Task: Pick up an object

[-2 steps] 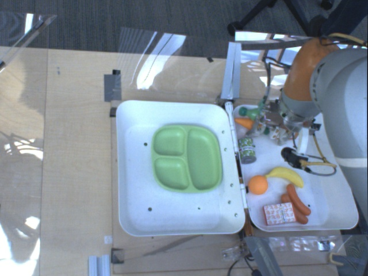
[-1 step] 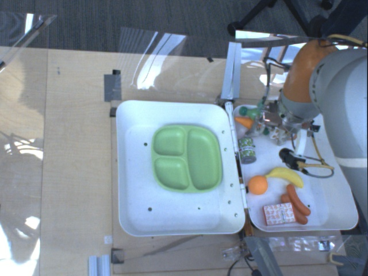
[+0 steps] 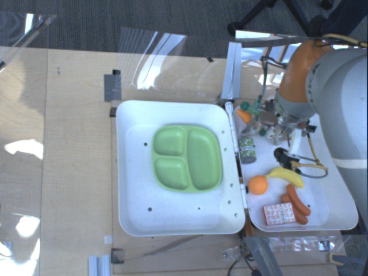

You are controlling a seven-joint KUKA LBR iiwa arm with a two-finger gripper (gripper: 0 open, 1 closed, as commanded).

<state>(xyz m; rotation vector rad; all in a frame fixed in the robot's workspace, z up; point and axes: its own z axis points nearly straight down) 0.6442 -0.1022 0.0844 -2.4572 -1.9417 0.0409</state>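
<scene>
Carrot (image 3: 243,116) at right bin (image 3: 339,211) far corner, beside gripper (image 3: 269,125); approach step judged; finger state indiscernible; next: centred over carrot, lowered, closed.

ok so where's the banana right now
The banana lies in the right bin, about mid-bin, just right of the orange and above the sausages.

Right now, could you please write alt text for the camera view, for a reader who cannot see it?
A grey robot arm reaches into the right bin, its gripper low among a banana, an orange, sausages, a small can and a red-and-white box. The left bin holds a green divided plate.
</scene>
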